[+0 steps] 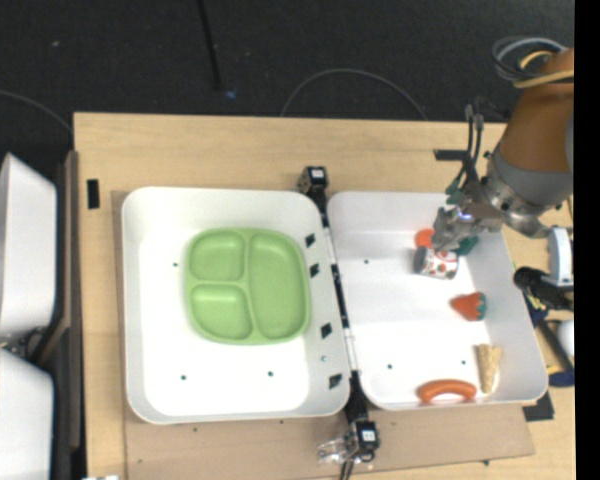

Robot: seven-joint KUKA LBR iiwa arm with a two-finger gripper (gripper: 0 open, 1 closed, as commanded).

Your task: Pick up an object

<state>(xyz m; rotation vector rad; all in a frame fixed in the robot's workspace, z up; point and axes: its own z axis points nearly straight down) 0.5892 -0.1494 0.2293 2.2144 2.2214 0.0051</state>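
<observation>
A wooden bench (220,153) is seen from above, with two shallow white bins set side by side on it. The left bin (150,368) holds a green divided plate (248,285). The right bin (400,368) holds several small things, and the arm (535,143) is reached over its far right part.

The gripper (450,236) is lowered into the upper right of that bin, right at a small white block with red spots (440,265) and just beside a small orange piece (423,238). Whether the pincer is wide, narrow or closed on anything cannot be told.

Further down the same bin lie a red strawberry-like toy (468,307), a tan wedge (489,366) and an orange ring-shaped piece (447,392) near the front wall.

The task is judged to be at the grasp attempt: the block is apparently targeted, but nothing is seen lifted clear, so closing, lifting and confirming the hold are left.
</observation>
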